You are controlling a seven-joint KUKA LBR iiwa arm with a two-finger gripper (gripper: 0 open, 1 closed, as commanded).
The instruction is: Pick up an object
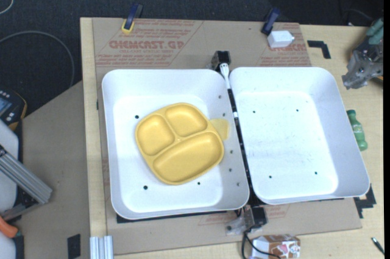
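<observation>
A yellow divided plate (178,142) with three compartments lies flat in the left bin (116,148), a little right of its middle. A small pale yellow piece (220,128) pokes out from under the plate's right edge. My gripper (361,74) hangs at the far right of the view, beyond the upper right corner of the right bin (292,130), well away from the plate. Nothing shows in its grasp.
A green object (358,130) lies on the bench just outside the right bin's right wall. A white block (280,39) and two blue clamps (131,17) sit along the bench's back edge. Cables and small parts lie at the front.
</observation>
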